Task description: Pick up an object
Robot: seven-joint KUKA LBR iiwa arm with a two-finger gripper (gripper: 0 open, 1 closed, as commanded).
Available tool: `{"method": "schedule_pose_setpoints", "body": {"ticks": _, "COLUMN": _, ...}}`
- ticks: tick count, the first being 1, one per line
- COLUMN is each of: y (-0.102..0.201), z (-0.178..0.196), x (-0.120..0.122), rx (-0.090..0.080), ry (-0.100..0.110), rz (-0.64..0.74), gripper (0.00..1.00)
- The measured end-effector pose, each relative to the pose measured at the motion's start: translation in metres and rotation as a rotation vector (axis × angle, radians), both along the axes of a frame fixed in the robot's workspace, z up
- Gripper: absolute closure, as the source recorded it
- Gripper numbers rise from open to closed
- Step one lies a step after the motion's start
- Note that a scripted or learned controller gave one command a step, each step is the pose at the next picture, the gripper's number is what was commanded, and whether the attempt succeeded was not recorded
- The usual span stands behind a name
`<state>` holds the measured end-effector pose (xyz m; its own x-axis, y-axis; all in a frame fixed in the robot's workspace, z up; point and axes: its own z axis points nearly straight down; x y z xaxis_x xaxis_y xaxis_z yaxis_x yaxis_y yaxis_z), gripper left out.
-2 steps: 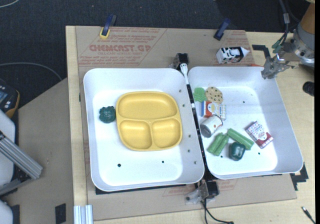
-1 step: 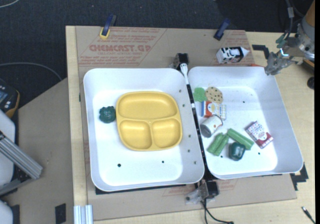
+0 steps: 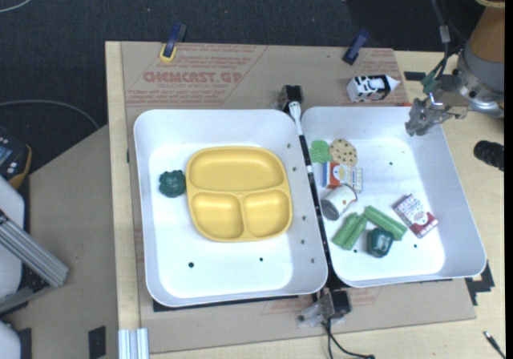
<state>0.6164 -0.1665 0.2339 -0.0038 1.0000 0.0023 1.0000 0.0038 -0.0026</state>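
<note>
The right bin (image 3: 449, 189) holds several small items: a round cookie (image 3: 343, 151), a green flat piece (image 3: 321, 151), a white cup on its side (image 3: 337, 200), two green blocks (image 3: 349, 231) (image 3: 385, 222), a dark green round item (image 3: 379, 243) and a red-and-white packet (image 3: 414, 214). My gripper (image 3: 419, 122) hangs over the far right corner of this bin, above the rim, apart from all of these. Nothing shows between its fingers.
The left bin (image 3: 152, 245) holds a yellow divided tray (image 3: 238, 191) and a small dark green object (image 3: 171, 183) beside it. A black-and-white toy (image 3: 373, 87) lies on the board behind the right bin. Clamps (image 3: 170, 43) (image 3: 355, 48) sit at the board's far edge.
</note>
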Motion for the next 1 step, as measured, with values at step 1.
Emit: {"method": "schedule_pose_setpoints", "body": {"ticks": 1, "y": 0.0472, "z": 0.0044, "x": -0.0386, "rx": 0.001, "ry": 0.001, "rz": 0.000, "gripper": 1.00}}
